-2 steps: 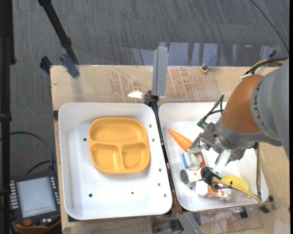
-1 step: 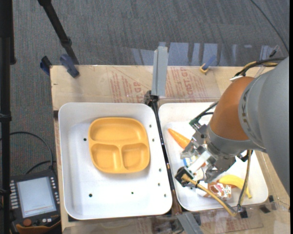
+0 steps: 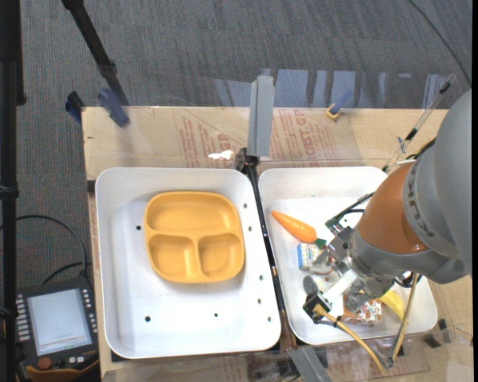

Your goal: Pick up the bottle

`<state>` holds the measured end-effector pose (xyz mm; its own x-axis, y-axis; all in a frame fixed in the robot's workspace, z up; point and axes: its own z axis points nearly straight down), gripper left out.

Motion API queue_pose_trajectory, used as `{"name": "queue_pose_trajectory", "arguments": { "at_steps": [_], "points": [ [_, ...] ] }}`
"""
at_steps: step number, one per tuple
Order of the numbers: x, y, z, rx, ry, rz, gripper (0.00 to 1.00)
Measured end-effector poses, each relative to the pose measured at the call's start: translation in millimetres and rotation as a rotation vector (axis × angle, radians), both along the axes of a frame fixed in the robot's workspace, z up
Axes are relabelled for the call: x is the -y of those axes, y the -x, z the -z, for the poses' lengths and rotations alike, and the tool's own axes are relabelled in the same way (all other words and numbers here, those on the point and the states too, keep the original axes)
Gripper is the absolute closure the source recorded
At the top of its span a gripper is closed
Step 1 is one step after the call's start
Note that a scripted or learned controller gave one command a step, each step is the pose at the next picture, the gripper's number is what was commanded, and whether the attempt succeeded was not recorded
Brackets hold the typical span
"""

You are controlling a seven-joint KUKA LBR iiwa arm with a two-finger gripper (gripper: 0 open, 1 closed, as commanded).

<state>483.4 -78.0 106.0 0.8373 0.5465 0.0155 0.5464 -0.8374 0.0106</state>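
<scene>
My gripper (image 3: 325,266) is low over the middle of the right bin (image 3: 303,183), at the end of the grey arm with its orange band (image 3: 390,213). A small thing with a blue, white and green label (image 3: 307,255) lies right at the gripper's left side, partly covered by it. It may be the bottle, but I cannot tell. The wrist hides whatever is directly beneath the gripper.
An orange carrot (image 3: 295,227) lies in the right bin, up and left of the gripper. A yellow thing (image 3: 393,303) and a red-and-white patterned thing (image 3: 366,310) lie near that bin's front right corner. The left bin (image 3: 119,293) holds a yellow divided plate (image 3: 195,235).
</scene>
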Motion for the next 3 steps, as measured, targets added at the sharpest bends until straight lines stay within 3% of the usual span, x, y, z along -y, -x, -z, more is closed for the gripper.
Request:
{"name": "queue_pose_trajectory", "arguments": {
  "at_steps": [1, 2, 3],
  "points": [
    [62, -4, 3, 0.012, -0.004, -0.060, 0.00],
    [54, -82, 20, -0.024, -0.004, 0.270, 0.00],
    [93, -8, -22, -0.014, -0.006, 0.376, 0.00]
  ]
}}
